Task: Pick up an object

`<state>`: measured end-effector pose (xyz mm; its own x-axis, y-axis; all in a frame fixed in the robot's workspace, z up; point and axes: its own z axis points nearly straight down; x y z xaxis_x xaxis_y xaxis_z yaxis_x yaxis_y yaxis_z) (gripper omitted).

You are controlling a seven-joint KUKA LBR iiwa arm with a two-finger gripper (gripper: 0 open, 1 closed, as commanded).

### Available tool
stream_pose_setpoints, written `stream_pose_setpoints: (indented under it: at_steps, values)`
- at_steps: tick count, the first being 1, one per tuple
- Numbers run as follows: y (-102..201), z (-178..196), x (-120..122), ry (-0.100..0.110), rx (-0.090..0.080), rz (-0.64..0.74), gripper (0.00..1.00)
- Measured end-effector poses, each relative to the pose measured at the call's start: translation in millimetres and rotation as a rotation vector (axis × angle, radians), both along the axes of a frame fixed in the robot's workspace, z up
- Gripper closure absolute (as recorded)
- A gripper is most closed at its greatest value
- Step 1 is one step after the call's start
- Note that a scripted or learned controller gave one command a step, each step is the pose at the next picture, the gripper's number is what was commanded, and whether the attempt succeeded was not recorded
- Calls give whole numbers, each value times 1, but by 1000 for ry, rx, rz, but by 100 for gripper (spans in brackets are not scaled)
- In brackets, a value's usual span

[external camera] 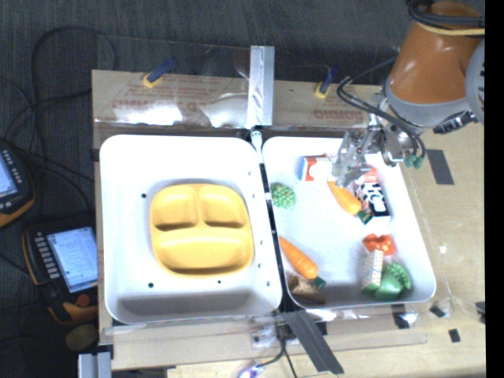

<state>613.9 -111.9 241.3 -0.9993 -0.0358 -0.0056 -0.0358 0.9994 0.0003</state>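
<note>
Where the gripper (pixel 349 166) hovers, a tapered orange carrot (pixel 345 198) lies.

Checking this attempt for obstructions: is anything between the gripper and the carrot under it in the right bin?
Nothing visible. The gripper hangs just above the carrot; a black-and-white item lies right beside it.

A single fixed camera looks down at a slant from above the pale wooden bench (pixel 457 235), far enough back to frame both shallow white plastic bins (pixel 118 235) side by side, with dark carpeted floor (pixel 197 6) beyond the bench's far edge.
</note>
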Motion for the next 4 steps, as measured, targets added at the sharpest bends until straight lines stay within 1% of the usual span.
stream_pose_setpoints:
  at_steps: [4]
  values:
    - [2,39,5,-15,-2,2,100]
